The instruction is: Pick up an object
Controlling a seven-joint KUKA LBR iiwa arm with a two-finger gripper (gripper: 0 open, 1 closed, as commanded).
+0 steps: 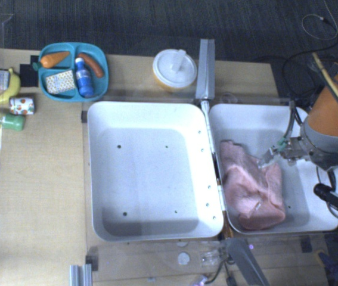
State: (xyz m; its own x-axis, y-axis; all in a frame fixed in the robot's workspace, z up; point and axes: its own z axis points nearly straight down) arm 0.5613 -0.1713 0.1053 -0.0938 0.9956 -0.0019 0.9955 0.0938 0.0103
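The pink cloth lies crumpled in the right bin. Your claw hovers at its top edge; I cannot tell its state. Go down onto a thick fold, then squeeze.

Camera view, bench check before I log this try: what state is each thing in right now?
pink cloth: crumpled, lying in the right bin.
gripper: low over the cloth's upper right edge; grip unclear.
left bin: sits beside the right one, a divider between them.
blue tray: on the bench, toy food in its compartments.
white lidded cup: lid on, behind the bins.
green bottle: lying on its side.
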